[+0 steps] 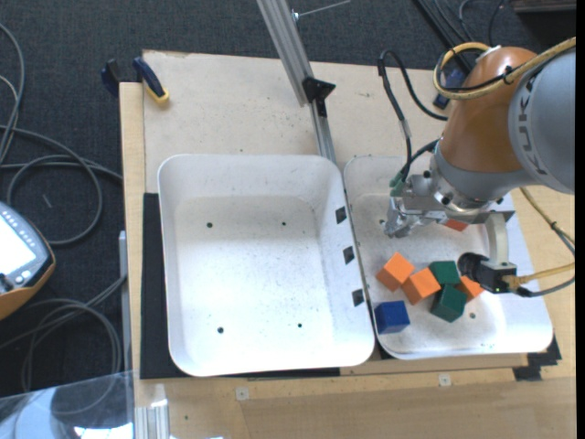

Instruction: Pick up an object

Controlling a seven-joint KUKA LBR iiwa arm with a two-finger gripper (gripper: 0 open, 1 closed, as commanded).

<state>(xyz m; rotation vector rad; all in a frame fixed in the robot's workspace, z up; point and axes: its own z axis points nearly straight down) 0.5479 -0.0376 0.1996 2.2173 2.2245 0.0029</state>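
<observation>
**Hand low in the right bin, blocks bunched below it**

The hand (399, 224) hangs in the right bin (539, 337); whether it's spread or closed, I cannot tell from here, and nothing shows in it. Nearest is an orange block (398, 269), touching a second orange block (423, 284), with green blocks (446, 289) pressed alongside. That crowding looks risky: a descent could shove neighbours or pinch two. The blue block (392, 315) sits apart by the rim, probably an easier target.

Grey arm (548, 117) reaches in from the right, orange band above the wrist. Gripper (400, 224) points down and leftward, low over the surface below.
</observation>
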